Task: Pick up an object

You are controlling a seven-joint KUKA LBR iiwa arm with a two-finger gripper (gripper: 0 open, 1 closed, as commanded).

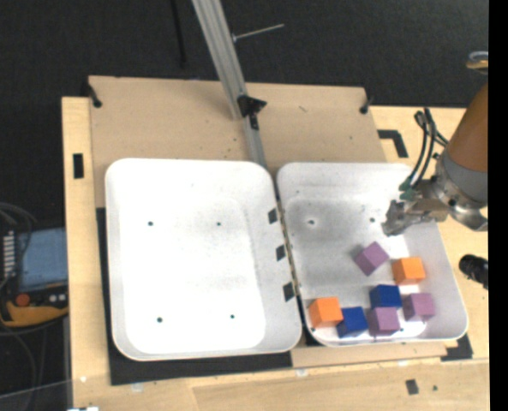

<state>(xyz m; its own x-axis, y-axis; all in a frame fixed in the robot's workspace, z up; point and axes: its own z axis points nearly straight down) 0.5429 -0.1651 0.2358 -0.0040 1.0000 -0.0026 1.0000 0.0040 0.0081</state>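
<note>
Two shallow white bins sit side by side on the tan counter [194, 122], their inner rims nearly touching along a seam with small dark clips. The left bin [125, 229] has a broad bare floor marked by a few small dark dots. The right bin [322, 195] carries all the blocks, and they crowd its near right portion: a purple block [372, 257] lies tilted near the middle right, an orange block [409, 270] just beside it toward the right rim, a dark blue block [385, 296] below them, and a second purple block [421, 305] close to the right wall. Along the near rim sit another orange block [325, 311], a blue block [352, 321] touching it, and a third purple block [384, 320] just beside that. The far left part of this bin's floor is open, scuffed grey. The arm [469, 148] enters from the right, and its pincer [397, 219] hangs over the far right part of the right bin, above the tilted purple block and apart from it. Nothing shows between its tips, and I cannot tell whether they are spread or together. A slanted metal rail [224, 54] crosses the counter's far edge toward the seam between the bins.
</note>
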